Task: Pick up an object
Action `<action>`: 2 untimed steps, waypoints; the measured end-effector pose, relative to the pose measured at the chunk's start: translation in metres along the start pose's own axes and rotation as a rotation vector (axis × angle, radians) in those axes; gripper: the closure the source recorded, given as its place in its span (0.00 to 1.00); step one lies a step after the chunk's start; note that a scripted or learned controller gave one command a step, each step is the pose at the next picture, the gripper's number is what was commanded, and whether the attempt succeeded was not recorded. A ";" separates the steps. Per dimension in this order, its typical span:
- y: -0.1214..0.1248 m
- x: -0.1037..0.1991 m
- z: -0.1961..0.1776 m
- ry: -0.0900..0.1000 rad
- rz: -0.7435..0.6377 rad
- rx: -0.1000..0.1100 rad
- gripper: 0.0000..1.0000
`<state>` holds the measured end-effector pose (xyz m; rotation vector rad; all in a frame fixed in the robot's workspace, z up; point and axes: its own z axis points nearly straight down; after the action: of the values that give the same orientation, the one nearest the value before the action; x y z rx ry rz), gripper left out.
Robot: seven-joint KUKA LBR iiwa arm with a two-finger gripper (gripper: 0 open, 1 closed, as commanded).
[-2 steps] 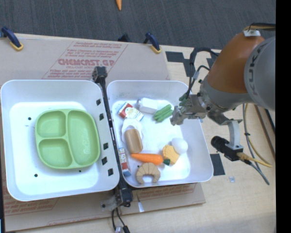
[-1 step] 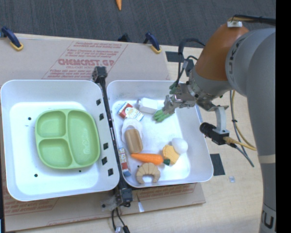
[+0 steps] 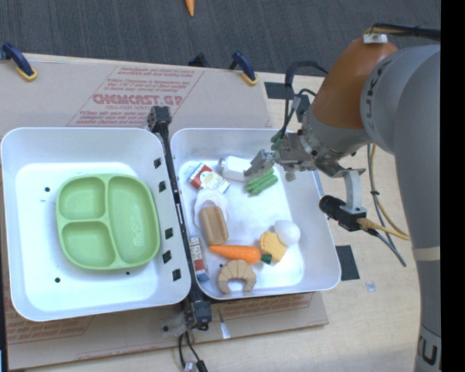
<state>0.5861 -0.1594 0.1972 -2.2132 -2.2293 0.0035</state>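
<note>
The right bin (image 3: 314, 208) holds several toy foods. Among them are a green bean pod (image 3: 262, 182), a red-and-white carton (image 3: 205, 179), a small white block (image 3: 234, 165), a hot dog bun (image 3: 212, 223), a carrot (image 3: 235, 252), a croissant (image 3: 237, 276), a yellow wedge (image 3: 273, 246) and a white egg (image 3: 287, 231). My gripper (image 3: 261, 163) hangs low over the bin's far side. It is just above the bean pod's upper end and right of the white block. Nothing is visibly lifted off the bin floor.
The left bin (image 3: 15, 208) holds a green divided plate (image 3: 108, 221). A black hinge strip (image 3: 170, 200) runs between the bins. The grey arm (image 3: 372, 91) and its cables (image 3: 364, 215) overhang the right bin's right wall. Cardboard (image 3: 139, 91) lies behind the bins.
</note>
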 end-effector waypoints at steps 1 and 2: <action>-0.080 -0.004 0.102 0.002 0.001 0.004 0.00; -0.079 -0.004 0.091 0.001 -0.006 0.002 1.00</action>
<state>0.5073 -0.1640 0.1061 -2.2056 -2.2341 0.0043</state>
